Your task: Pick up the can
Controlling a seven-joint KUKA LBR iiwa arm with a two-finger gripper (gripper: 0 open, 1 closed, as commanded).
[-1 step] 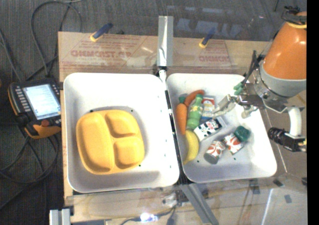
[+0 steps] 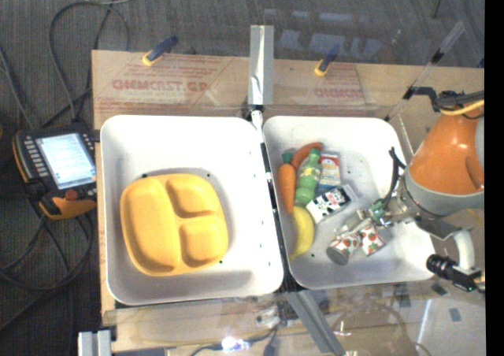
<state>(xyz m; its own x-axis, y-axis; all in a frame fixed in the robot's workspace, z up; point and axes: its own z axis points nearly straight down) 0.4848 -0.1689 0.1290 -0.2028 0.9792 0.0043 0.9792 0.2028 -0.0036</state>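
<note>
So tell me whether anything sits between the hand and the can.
Nothing visible does. The hand is already right at the can, which lies on its side in the right bin. The nearest other items, a small carton and a banana, lie to the can's left, away from the arm.

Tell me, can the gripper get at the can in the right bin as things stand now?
Probably yes. The gripper is low over the can, which lies on its side on the right bin floor; the banana lies apart.

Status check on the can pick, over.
Gripper low in right bin, fingers unclear. Can lying on its side just beside it, not seen held. Small carton against the can; banana to the left.
</note>
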